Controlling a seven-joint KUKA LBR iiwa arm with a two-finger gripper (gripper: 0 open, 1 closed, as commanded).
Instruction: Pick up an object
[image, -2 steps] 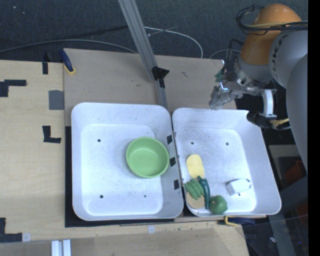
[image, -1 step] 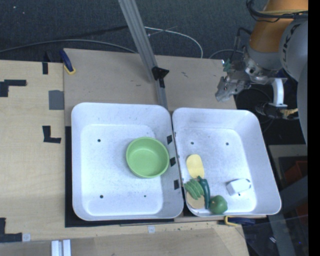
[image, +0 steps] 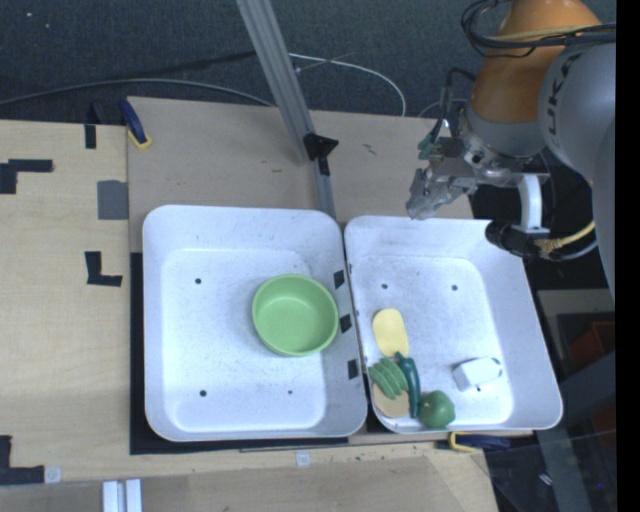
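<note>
Green bowl in left bin

From my remote station: a pale wooden bench top fills the left and middle, marked with black tape pieces and one grey patch. A grey metal pole slants up from the bench's middle. Dark blue-grey carpet floor lies beyond, crossed by a thin white cable. Lighting is even.
</note>
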